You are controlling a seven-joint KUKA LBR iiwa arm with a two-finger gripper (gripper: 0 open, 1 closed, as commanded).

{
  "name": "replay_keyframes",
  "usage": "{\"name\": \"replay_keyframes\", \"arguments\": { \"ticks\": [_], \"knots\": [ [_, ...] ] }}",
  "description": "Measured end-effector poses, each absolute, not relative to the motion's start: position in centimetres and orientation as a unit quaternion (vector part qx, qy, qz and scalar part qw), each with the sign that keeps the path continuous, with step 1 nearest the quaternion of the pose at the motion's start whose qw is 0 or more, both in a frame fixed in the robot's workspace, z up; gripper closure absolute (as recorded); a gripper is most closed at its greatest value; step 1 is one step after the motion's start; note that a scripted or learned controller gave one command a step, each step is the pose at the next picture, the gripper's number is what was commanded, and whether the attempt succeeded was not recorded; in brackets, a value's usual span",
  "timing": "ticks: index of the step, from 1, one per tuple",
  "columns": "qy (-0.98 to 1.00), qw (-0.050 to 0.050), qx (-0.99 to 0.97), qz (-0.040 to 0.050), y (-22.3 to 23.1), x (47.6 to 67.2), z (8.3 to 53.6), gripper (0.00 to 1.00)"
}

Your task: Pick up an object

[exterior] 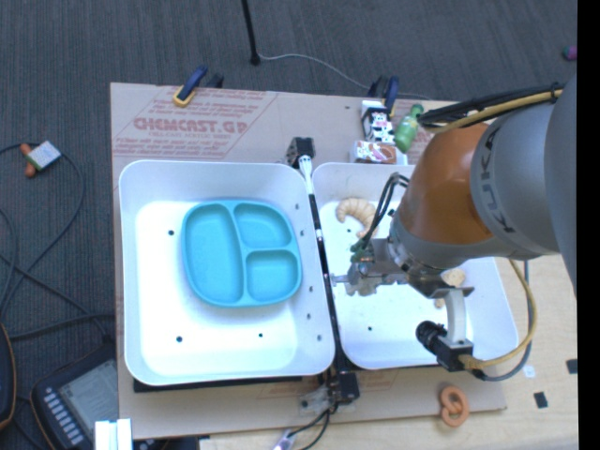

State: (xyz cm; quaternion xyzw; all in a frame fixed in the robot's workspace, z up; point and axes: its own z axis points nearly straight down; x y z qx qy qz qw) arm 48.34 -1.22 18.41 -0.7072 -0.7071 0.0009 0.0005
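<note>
Over right bin (487, 331): pincer (361, 279) low, approach step.
Grip state: can't tell. Next: settle on beige object (354, 210) just beyond.

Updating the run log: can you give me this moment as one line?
arm: over right bin | gripper: low near its left wall | croissant-like item: lying in the right bin | blue tray: left bin

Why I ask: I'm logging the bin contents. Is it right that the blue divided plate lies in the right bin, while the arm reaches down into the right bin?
Not quite. The camera view shows the blue divided plate lying in the left bin, not the right one. The rest holds: the arm reaches down into the right bin.
</note>
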Motion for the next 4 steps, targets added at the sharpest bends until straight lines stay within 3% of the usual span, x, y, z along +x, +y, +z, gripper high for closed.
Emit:
{"name": "replay_keyframes", "arguments": {
  "ticks": [4],
  "knots": [
    [-0.708,0.001,-0.707,0.0004,-1.68,48.34,18.39,1.00]
  ]
}}
